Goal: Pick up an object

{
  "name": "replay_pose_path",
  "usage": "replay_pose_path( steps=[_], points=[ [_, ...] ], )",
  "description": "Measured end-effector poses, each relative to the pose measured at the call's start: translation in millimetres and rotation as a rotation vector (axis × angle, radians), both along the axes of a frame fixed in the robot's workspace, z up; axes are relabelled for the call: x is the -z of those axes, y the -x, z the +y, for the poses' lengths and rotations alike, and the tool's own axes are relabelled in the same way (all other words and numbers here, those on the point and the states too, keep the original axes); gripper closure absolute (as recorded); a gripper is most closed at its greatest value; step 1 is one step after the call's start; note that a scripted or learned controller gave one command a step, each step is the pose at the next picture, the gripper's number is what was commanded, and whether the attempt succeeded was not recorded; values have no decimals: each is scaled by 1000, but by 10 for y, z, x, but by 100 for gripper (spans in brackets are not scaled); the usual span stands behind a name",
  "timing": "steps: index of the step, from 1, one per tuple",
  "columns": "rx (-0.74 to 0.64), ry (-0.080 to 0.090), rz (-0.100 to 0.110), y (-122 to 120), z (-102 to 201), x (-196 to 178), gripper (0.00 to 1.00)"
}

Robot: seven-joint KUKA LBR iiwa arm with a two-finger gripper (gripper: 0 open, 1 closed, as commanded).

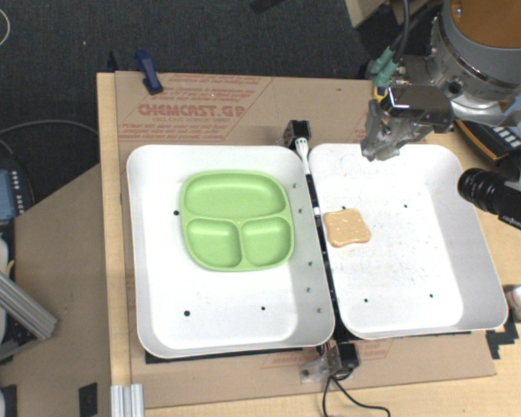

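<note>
Bright, even overhead light falls across the table (200, 102), washing the two white bins (156, 259) close to overexposure, their floors almost without texture. Shadows are short and soft: a thin dark line runs under the bins' near rims, and a faint grey smudge sits beneath the end effector (384, 142) on the right bin's far edge. The green tray (236, 220) shows a mild sheen and no hard glare. The dark floor (69, 24) beyond the table stays dim. Focus is fair at centre; the arm (486, 24) at upper right is soft and slightly blurred.
</note>
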State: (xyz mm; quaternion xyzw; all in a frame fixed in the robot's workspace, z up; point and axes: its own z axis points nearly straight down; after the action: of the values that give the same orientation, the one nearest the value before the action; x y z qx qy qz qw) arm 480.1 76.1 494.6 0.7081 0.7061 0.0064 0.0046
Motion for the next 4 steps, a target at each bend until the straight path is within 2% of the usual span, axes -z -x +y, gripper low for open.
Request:
replay_pose_path(
  steps=[1,2,3,4],
  points=[
    [-3,5,27,18,153,1090,100],
    [-5,2,13,7,370,959,100],
    [-11,1,14,13,1042,1013,100],
    [5,5,20,9,413,1219,100]
  ],
)
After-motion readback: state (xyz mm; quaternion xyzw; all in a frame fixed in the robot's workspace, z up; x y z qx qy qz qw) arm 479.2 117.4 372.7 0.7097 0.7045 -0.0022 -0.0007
